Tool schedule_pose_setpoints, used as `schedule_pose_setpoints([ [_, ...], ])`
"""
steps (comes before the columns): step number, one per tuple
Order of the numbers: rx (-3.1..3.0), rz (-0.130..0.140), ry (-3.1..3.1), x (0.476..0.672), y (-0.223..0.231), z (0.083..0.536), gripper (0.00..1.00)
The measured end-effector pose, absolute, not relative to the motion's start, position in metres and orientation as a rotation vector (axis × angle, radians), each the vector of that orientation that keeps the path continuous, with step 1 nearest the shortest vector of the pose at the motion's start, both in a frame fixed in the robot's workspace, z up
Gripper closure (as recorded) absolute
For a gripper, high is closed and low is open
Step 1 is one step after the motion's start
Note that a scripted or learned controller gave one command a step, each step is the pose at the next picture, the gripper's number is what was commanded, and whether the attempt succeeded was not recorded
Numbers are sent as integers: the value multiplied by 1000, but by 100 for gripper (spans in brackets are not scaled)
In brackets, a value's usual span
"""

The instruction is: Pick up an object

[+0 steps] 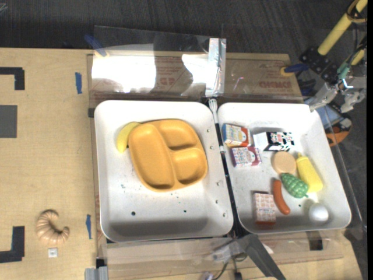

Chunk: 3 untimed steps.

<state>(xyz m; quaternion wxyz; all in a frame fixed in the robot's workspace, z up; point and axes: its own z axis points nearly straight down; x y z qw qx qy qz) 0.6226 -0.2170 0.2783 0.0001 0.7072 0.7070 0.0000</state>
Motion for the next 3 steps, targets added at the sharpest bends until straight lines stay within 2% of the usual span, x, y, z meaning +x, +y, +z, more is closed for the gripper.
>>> schedule_pose_setpoints([
  [1, 2273, -6, 2179, 586, -209, 143, 0],
  [2, 2507, 35, 1901, 521, -204, 92, 0],
  [3, 2502, 25, 1882, 521, -211, 102, 100],
])
